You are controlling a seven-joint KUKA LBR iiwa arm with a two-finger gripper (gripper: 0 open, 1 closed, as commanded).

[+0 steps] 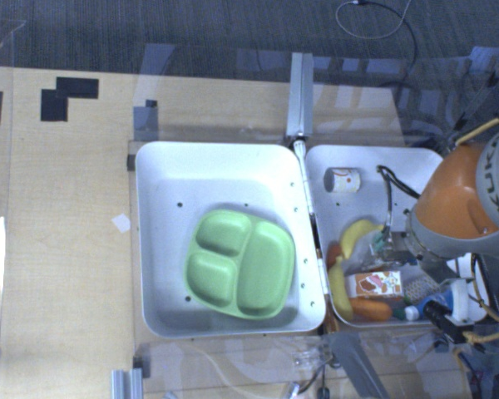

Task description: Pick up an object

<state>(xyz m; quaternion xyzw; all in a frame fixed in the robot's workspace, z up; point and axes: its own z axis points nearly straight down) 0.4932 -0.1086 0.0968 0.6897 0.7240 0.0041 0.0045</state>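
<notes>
Gripper: low over the right bin, its finger state not discernible and no object seen in its hold; banana just left of it, red carton and carrot just below, small cup up-left and apart. Advised: centre on one item, likely the banana, before closing, since the pile is crowded. Obscured: arm covers the bin's right part; green tray lies far left in the other bin.

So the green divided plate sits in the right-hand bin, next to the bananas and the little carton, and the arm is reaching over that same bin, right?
Not quite. The camera view shows the green divided plate alone in the left bin, not the right one. The bananas and the little carton do lie in the right bin, and the arm does reach over that bin.
</notes>
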